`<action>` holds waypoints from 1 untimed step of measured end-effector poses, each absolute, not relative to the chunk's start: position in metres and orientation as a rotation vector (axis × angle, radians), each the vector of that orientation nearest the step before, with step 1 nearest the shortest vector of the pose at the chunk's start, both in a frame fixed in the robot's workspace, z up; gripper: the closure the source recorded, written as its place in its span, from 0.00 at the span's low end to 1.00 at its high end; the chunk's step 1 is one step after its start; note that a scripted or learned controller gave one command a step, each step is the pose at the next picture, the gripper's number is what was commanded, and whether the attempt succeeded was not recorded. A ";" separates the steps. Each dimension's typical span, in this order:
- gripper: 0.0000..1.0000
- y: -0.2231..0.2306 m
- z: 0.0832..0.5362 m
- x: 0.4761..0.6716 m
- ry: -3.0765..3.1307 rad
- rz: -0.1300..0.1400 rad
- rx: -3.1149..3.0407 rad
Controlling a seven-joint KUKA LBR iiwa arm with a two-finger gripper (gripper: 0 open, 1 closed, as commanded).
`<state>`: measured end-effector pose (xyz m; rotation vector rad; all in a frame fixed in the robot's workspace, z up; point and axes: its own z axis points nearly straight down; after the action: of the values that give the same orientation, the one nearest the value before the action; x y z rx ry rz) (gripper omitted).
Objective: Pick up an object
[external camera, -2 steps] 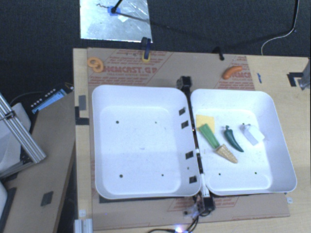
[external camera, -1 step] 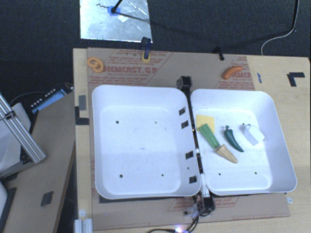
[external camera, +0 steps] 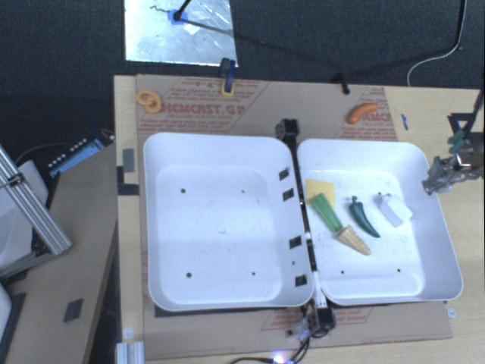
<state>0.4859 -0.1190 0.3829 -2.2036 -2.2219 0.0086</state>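
Dark carpet surrounds a pale worktop (external camera: pixel 68 233) carrying a cardboard sheet (external camera: pixel 227 101) and two white bins. At the view's right edge the end effector (external camera: pixel 443 174) hangs over the right bin's (external camera: pixel 424 279) outer rim, holding nothing; whether its fingers are apart or together cannot be told. Inside that bin, nearest it, lies a white block (external camera: pixel 391 209), then a dark green pepper (external camera: pixel 363 216), then a corn cob (external camera: pixel 339 226) overlapping a yellow card (external camera: pixel 320 187). The left bin (external camera: pixel 220 218) sits just beside. On the cardboard rest a sausage (external camera: pixel 361 113) and a pretzel (external camera: pixel 148 100). A foil sheet (external camera: pixel 179 21) lies on the carpet.
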 end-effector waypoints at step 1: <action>1.00 -0.079 0.303 0.486 -2.226 0.004 -2.209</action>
<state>0.4865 -0.0786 0.3031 -2.2088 -2.2261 0.0035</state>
